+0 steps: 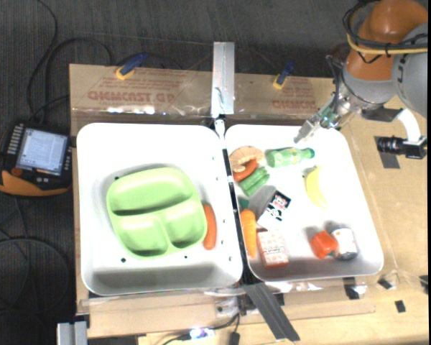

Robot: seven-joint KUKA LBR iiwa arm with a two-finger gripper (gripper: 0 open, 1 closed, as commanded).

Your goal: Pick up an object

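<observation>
Overhead, one fixed view of two white bins side by side on a bench.

Left bin [93, 149]: one green sectioned tray [154, 210], lying flat near the middle. One orange carrot-like piece [210, 226] lies just beside the tray's right edge, long axis running toward the bottom of the view. Count here: 2 items.

Right bin [359, 192]: a cluster along the left wall. One round tan-and-orange piece [244, 158] at the top, one green vegetable-like piece [255, 182] just below it and touching, one orange carrot [248, 233] lower down against the divider, one small red-and-white box [271, 250] next to that carrot. One black-and-white card-like item [275, 204] lies tilted between the green piece and the box. One green bottle [289, 157] lies on its side near the top rim. One yellow banana [314, 186] sits below and right of the bottle, apart from it. One orange-and-grey object [334, 243] near the lower right corner. Count here: 8 items.

Gripper [304, 135]: above the right bin's top edge, angled down and to the left, tip just above the green bottle's right end. Fingers appear drawn close together; nothing seen between them. Contact with the bottle cannot be told.
</observation>
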